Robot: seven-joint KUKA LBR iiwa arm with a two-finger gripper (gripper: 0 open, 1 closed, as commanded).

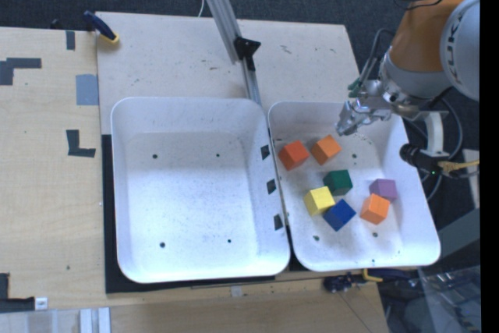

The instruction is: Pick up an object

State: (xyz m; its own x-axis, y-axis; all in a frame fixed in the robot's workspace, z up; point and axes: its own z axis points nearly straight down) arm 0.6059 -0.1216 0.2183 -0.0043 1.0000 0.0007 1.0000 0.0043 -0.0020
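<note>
Seven small blocks are lying in the right bin (413, 246); the gripper (347, 125), carrying nothing, is hovering near the light orange block (327, 149). Approach step, I judge; next it needs lowering.

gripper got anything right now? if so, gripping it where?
Nothing held. The gripper hovers over the right bin, just up-right of the light orange cube, with no block between its fingers.

seven small cubes (337, 182) loose in right bin (413, 246), two orange, red-orange, green, yellow, blue, purple
</note>
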